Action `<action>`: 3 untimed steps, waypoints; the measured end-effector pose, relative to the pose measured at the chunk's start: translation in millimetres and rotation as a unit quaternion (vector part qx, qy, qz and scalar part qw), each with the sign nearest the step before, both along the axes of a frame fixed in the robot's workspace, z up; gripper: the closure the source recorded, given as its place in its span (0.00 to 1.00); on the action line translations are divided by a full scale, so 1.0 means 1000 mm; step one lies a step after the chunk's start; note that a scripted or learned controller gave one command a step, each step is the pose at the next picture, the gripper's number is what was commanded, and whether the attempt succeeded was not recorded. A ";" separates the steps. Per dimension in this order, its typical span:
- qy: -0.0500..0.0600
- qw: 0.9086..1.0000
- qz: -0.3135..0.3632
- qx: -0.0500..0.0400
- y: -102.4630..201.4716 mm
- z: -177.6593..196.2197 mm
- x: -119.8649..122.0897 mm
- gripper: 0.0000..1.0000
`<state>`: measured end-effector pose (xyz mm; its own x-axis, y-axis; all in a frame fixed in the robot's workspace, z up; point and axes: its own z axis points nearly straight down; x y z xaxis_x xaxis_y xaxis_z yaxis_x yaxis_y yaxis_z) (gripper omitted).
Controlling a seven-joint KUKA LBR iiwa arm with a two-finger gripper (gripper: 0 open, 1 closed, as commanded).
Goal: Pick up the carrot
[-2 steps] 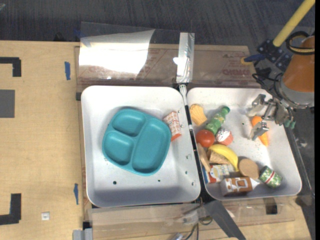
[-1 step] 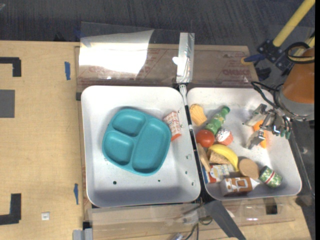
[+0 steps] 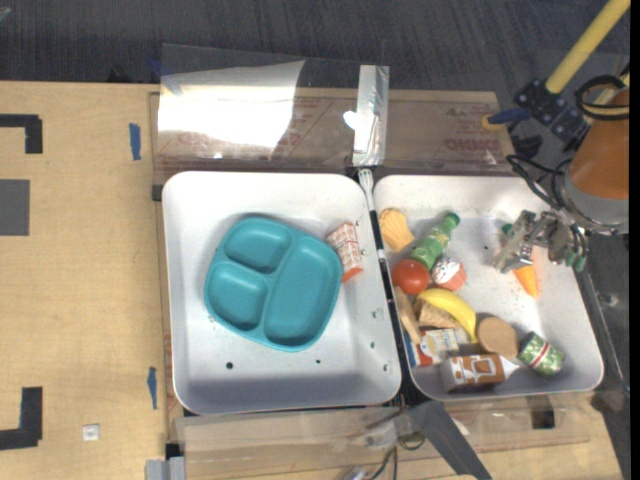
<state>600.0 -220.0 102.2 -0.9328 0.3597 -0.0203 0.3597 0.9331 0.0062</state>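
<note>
We see the gripper (image 3: 522,246) in the right bin (image 3: 590,368); whether it is wide or narrow we cannot tell. The carrot (image 3: 527,279) lies just below it, long axis pointing away toward the bin's near edge.

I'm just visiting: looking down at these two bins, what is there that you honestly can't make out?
- Gripper: small and blurred in the camera view; open or shut cannot be told.
- Carrot: just below the gripper; whether they touch is unclear.
- Labels on the can and the brown box: too small to read.
- Arm: cut off by the right edge.
- Toys under the banana: partly covered by the pile.
</note>
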 end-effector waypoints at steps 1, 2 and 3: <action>0.006 0.999 -0.051 0.001 0.054 0.058 -0.021 1.00; 0.005 0.999 0.036 0.001 0.135 0.106 0.019 1.00; 0.004 1.000 0.015 -0.001 0.071 0.165 0.024 1.00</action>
